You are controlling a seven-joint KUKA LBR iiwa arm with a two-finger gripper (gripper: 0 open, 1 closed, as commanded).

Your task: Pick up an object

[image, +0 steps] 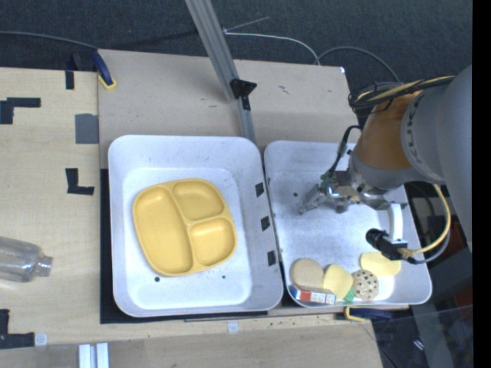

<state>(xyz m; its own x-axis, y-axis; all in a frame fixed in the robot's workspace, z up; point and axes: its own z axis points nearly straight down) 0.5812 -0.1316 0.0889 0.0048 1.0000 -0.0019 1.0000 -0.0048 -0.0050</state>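
Arm is hovering low over the right bin, nothing grabbed

The gripper [311,199] is sitting over the bare middle of the right bin [291,159], fingers spread narrow with nothing between them. The pickable stuff is piling up in that bin's near corner: a tan lump [306,271], yellow pieces [337,279] and a spotted cookie [366,284], well apart from the gripper. A yellow tray [182,226] is lying in the left bin [123,159], and a bottle [19,259] is resting on the tabletop [46,167].

Arm [399,140] reaches in fr right, gripper [311,200] angled left.
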